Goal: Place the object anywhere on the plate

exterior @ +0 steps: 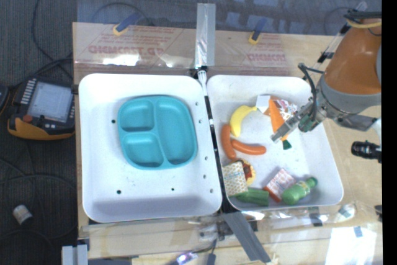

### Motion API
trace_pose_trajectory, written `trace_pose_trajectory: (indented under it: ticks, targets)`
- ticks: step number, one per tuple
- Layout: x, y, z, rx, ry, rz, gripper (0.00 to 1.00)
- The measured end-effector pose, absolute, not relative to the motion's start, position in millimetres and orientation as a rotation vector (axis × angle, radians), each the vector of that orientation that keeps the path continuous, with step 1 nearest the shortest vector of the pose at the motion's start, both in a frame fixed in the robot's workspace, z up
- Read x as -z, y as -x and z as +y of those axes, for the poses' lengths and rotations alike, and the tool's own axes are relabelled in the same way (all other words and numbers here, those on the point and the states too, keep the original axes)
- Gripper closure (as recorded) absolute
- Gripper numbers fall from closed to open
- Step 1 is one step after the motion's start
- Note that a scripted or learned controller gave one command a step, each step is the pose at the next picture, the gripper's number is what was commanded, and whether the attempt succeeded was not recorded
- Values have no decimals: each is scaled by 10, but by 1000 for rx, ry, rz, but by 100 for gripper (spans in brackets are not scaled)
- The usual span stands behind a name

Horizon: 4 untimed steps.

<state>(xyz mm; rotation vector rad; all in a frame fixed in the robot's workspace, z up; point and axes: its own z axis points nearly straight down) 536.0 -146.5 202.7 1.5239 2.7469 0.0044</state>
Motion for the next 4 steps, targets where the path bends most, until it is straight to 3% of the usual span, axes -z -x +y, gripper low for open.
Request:
trace_pose_trajectory:
  ticks: [1, 2, 3, 4]
  targets:
    - [-1829, -5458, -788, 2, -1350, 2838, 100]
    - [-1827, -4891, 172, 2, -1517, 2754, 100]
    - [-1827, -4891, 172, 2, -1518, 2754, 0]
    - [-1777, -5544, 1228, 2, -1171, 2917, 0]
